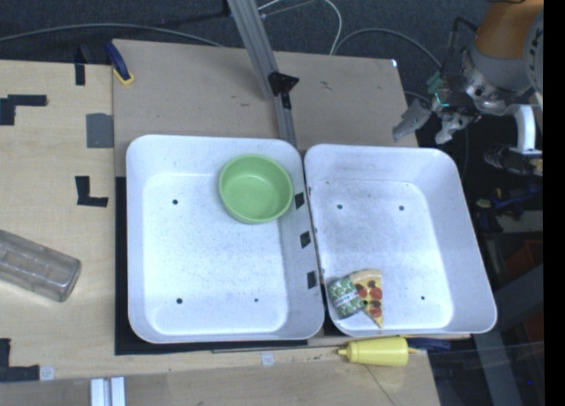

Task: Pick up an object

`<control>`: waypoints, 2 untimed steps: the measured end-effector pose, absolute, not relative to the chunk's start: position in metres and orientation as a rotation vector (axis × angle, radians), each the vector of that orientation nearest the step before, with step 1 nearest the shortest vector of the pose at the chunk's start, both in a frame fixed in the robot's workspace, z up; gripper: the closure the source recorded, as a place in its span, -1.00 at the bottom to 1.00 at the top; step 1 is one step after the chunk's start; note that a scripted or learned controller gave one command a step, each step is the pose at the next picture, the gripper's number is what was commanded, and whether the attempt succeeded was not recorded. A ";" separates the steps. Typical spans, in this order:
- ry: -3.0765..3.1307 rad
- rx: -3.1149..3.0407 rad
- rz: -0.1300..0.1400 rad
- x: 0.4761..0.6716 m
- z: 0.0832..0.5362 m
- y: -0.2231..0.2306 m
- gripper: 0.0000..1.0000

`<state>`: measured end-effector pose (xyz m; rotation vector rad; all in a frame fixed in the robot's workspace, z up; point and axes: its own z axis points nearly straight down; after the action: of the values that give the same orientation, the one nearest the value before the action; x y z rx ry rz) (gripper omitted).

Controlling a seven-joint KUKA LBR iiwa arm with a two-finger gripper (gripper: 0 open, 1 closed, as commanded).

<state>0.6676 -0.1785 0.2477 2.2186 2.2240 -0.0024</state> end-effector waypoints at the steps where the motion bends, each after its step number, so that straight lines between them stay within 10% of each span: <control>1: 2.224 2.219 -0.004 0.668 0.248 -0.179 -1.00; 2: 2.226 2.221 -0.007 0.664 0.204 -0.176 -1.00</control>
<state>0.6639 -0.1755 0.2036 2.2212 2.2263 -0.0065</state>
